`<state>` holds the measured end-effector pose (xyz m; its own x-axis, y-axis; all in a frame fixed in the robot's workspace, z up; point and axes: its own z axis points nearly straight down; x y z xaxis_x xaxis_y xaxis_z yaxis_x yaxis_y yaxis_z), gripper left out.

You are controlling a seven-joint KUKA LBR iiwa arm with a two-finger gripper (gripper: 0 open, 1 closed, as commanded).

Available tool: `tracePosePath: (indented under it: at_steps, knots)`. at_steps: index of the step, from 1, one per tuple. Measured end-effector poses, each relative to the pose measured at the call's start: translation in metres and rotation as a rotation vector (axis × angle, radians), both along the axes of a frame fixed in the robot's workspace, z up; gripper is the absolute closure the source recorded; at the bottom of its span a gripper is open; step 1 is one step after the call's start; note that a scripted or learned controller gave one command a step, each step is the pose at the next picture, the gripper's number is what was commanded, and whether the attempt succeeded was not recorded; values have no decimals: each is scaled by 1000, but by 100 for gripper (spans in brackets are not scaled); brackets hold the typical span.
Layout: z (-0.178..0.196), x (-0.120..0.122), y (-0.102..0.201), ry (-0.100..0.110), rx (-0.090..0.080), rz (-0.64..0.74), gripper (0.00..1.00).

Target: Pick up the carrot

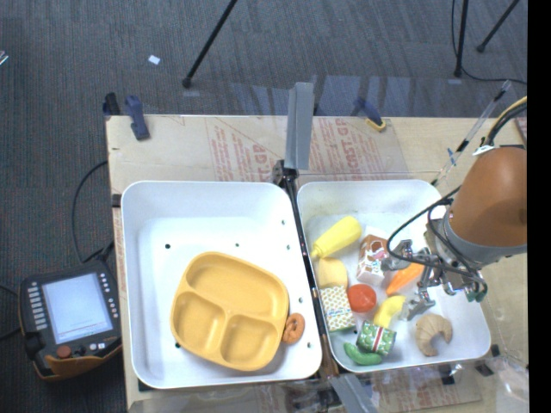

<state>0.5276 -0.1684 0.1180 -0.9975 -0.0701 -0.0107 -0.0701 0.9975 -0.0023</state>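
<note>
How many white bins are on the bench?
2. The left bin holds the yellow tray, with a small pretzel beside the tray. The right bin holds the toy food, including the carrot by the claw.

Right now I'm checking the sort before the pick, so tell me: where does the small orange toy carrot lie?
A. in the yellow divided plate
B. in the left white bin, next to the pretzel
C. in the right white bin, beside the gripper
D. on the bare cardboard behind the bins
C: the small orange toy carrot lies in the right white bin, among the other toy foods, just by the gripper.
</note>
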Motion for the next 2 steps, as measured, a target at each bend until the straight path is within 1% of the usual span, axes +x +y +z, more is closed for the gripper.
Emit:
tracePosePath:
  at_steps: [1,2]
  knots:
    - [45,42,-33,5,3,-257,0]
    - [-35,24,-17,18,7,-130,0]
